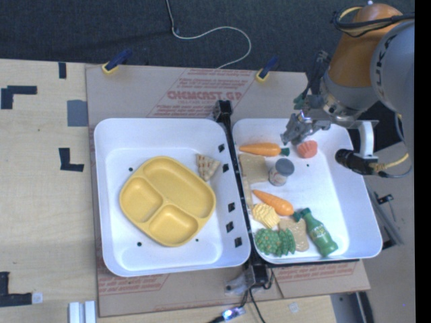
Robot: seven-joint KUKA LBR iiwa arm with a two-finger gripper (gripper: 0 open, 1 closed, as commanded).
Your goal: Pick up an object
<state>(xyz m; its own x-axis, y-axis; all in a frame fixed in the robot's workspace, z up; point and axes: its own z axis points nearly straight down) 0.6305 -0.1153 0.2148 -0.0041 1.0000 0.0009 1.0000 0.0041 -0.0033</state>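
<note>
While jaw state unclear, gripper (294, 135) just above-right of the upper carrot (259, 149), beside tomato (308, 149).

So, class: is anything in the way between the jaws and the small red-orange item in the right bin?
Nothing visible. The gripper hangs at the far end of the right bin, with the red-orange item just beside it. The nearest other thing, a carrot, lies off to the side.
</note>
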